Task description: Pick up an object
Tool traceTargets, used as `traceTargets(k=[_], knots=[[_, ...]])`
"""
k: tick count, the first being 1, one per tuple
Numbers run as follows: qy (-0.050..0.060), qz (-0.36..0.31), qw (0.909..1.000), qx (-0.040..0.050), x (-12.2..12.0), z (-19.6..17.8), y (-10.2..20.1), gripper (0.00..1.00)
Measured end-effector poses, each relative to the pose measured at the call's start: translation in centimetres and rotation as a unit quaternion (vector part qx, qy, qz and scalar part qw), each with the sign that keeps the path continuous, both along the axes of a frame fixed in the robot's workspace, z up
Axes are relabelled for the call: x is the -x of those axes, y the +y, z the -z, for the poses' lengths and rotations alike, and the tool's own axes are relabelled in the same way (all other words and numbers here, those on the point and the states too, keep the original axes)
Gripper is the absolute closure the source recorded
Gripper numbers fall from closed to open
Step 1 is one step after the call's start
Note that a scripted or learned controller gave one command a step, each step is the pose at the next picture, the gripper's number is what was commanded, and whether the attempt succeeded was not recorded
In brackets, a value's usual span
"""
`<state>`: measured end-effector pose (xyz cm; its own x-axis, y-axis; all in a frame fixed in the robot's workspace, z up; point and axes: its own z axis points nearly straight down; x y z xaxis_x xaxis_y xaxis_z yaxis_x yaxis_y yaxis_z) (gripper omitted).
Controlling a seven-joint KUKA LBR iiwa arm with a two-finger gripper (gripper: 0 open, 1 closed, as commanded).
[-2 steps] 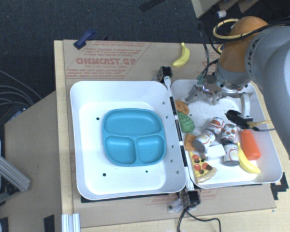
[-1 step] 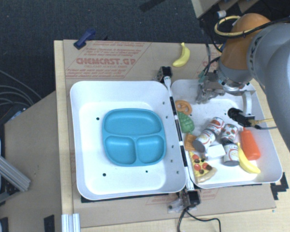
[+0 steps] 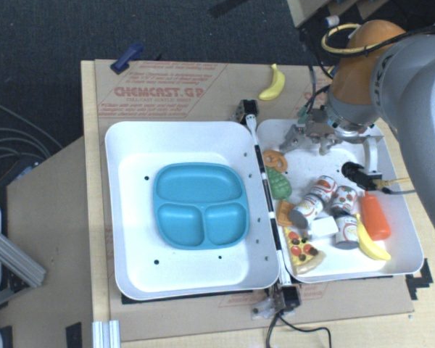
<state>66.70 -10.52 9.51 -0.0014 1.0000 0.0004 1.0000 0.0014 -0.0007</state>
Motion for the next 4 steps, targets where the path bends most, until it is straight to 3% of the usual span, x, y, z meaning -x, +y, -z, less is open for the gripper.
traceTargets(k=[1, 2, 3, 4], knots=[[-0.001, 0.000, 1.0000, 0.0000, -0.1, -1.0, 0.0, 1.00], [-0.001, 0.000, 1.0000, 0.0000, 0.0, -1.0, 0.0, 0.00], [0.001, 0.001, 1.0000, 0.0001, 0.1, 1.0, -1.4, 0.00], [0.000, 0.001, 1.0000, 0.0003, 0.0, 0.0, -1.4, 1.00]])
